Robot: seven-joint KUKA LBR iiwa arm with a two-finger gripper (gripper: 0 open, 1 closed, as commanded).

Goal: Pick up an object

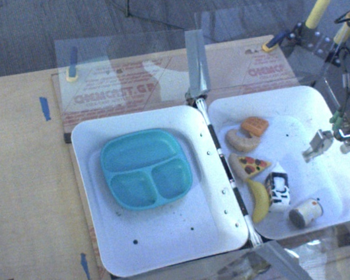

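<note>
- Camera view, carriers: bench [27,215] bearing two shallow white bins side by side; left bin [113,247], right bin [303,106].
- Left bin, contents: one teal divided plate [146,168], lying flat, toward the bin's far half.
- Right bin, contents, all along its left wall: orange piece [254,126] nearest the far edge; tan curved piece [240,140] touching it; pizza-slice toy [251,166] just nearer; banana [260,199] against the left wall; black-and-white object [278,190] touching the banana's right side; grey cylinder [305,212] lying on its side near the near edge, apart from the others.
- Hand [315,146]: over the right bin's right half, well apart from every item; nothing between its digits; whether spread or closed cannot be told.
- Step in hand (judgement): approach to a pick, no item yet secured.
- Handling note (judgement): the grey cylinder is the cleanest candidate, standing alone; close across its round body, not its ends, as it may roll. The clustered items risk a double contact or a push against the wall.
</note>
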